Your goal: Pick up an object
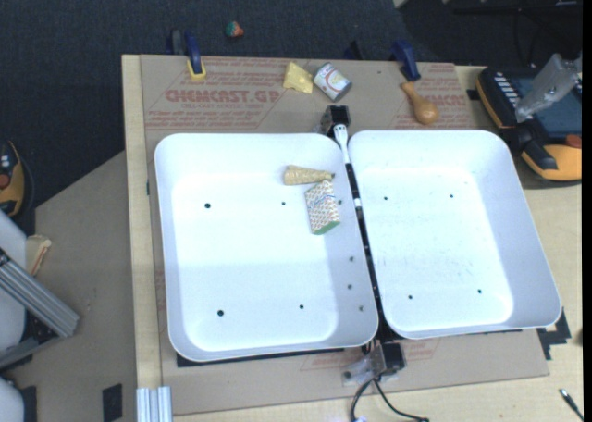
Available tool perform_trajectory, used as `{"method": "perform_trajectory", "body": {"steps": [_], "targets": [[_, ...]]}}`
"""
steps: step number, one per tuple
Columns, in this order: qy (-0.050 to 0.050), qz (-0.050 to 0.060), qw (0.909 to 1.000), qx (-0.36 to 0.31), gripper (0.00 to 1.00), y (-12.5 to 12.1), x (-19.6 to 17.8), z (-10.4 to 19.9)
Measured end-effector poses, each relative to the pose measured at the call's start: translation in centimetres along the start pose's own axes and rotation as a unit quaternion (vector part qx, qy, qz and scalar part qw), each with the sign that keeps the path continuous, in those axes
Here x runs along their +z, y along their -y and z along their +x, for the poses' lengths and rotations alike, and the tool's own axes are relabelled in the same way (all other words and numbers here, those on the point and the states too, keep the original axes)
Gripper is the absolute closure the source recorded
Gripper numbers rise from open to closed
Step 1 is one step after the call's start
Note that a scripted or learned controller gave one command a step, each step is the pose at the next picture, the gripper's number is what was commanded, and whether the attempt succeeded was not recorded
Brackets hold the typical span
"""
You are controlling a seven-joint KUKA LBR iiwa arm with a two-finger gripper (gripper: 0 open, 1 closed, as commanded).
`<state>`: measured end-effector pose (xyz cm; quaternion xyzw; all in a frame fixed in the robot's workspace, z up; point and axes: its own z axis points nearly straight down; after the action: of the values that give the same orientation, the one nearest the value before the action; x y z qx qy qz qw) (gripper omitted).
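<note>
The pick is sitting at its very start, with nothing lifted yet: both candidates are lying in the left bin [185, 254], near its far right corner beside the wall shared with the right bin [499, 254]. A tan, rough-looking cone-shaped piece [308, 175] is lying on its side, touching or nearly touching a flat, speckled white-and-green pouch [322, 206] just beneath it. The next move is likely calling for a descent over one of them, choosing the cone's narrow body or the pouch's soft edge, while keeping off that wall.
</note>
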<state>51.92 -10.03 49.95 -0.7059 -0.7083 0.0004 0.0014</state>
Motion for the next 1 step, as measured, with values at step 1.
{"method": "perform_trajectory", "body": {"steps": [1], "targets": [[-0.001,0.001,1.0,-0.003,0.0,4.14,1.26,9.12]]}}
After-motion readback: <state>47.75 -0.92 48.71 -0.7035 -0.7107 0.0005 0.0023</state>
